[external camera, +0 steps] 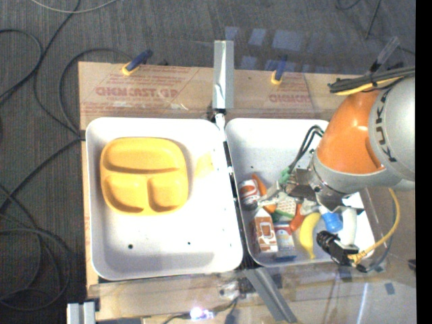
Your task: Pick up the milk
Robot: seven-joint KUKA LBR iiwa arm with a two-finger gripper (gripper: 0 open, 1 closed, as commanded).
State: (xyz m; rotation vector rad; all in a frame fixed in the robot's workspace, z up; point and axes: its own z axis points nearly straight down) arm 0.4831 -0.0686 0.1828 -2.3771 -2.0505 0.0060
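The milk, a small brown and white carton (265,235), lies in the right bin (270,140) near its front left corner. My gripper (287,198) hangs low over the middle of that bin, just behind and to the right of the carton, under the orange wrist band (347,144). It sits among the clutter, and nothing can be made out between its tips. The carton lies apart from it on the bin floor.
Around the carton lie a red and silver can (248,193), a banana (308,233), a blue box (285,250), a blue piece (331,221) and a white bottle (349,225). The left bin (162,255) holds a yellow compartment tray (144,174).
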